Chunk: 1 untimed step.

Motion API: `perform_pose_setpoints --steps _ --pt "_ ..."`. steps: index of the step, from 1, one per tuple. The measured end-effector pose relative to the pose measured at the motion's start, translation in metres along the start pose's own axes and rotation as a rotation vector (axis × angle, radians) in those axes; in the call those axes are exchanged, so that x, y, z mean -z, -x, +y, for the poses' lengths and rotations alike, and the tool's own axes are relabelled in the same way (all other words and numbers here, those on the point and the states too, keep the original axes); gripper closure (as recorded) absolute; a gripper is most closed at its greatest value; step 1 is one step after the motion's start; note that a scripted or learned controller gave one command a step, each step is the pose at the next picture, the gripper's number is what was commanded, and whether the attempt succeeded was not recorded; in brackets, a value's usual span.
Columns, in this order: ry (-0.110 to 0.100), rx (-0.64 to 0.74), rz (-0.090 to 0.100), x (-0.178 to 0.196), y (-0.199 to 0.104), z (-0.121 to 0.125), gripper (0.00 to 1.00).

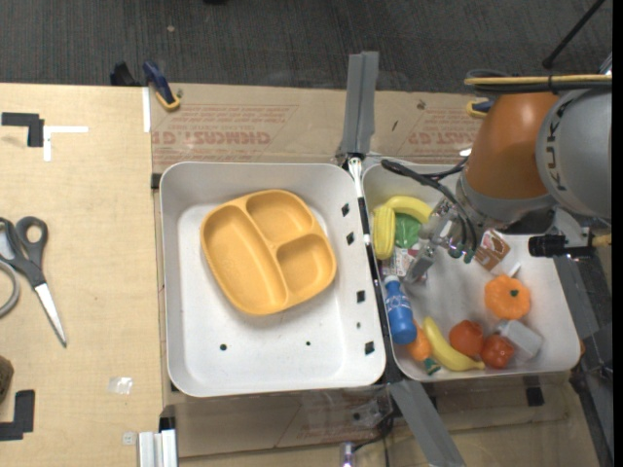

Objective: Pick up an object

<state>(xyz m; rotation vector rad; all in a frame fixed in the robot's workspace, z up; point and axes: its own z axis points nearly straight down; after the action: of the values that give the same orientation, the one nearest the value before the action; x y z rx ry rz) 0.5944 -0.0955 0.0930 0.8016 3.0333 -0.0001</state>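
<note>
The right bin holds several items. A yellow banana-like piece and a green item lie at its upper left. A blue bottle lies along the left wall. An orange fruit, a brown packet, a yellow banana, a red tomato, another red piece and a grey block fill the right and front. My gripper hangs low over the upper left of this bin, just right of the green item and above the bottle. I see nothing held in it.
The left bin carries a yellow divided plate. Scissors lie on the wooden bench at far left. A blue clamp sits on the cardboard behind the bins. The arm's orange band looms over the right bin's back edge.
</note>
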Motion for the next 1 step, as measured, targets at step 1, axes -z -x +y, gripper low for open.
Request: perform_pose_setpoints --steps 1 --pt "0.0 -0.045 0.002 -0.0005 -0.0038 -0.0114 0.0"
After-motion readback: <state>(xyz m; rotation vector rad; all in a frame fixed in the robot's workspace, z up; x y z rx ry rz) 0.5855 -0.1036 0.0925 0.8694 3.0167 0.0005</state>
